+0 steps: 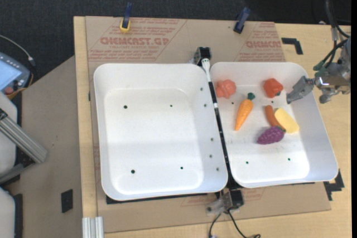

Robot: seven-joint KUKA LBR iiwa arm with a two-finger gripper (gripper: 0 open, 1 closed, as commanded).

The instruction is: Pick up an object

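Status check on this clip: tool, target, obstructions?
Tool at right bin's far right edge, nothing held. Carrot, grapes, other toy food loose in bin. Path unobstructed.

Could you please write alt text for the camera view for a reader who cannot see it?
The robot's hand hovers at the right bin's right edge, beside toy food: a carrot, purple grapes, a yellow piece and two reddish pieces.

A grey metal gripper (304,89) juts out on a pale, boxy wrist block, dark cables looping up behind it and a green-tinged fitting alongside.
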